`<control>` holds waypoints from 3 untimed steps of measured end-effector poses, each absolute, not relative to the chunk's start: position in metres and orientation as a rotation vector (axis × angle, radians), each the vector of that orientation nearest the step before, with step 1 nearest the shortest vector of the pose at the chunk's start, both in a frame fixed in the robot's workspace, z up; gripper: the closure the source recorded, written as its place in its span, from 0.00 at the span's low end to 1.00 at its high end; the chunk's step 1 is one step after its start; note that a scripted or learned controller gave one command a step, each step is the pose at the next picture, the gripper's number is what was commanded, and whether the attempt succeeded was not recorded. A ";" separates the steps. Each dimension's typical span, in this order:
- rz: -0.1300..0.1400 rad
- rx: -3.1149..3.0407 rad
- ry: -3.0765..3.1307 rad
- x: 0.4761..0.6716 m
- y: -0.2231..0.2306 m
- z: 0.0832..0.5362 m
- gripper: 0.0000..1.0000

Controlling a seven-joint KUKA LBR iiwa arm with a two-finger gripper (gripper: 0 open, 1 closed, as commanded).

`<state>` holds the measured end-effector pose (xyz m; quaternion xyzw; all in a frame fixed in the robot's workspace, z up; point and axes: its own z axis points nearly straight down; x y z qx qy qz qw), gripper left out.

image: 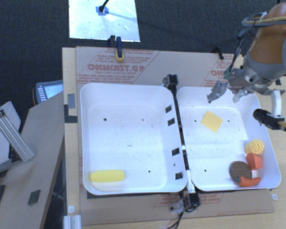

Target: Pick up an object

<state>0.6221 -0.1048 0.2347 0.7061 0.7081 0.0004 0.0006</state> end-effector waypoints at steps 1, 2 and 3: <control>0.000 2.221 2.216 0.636 -0.155 0.226 0.00; 0.005 2.212 2.222 0.637 -0.152 0.237 1.00; 0.009 2.207 2.232 0.624 -0.077 0.284 1.00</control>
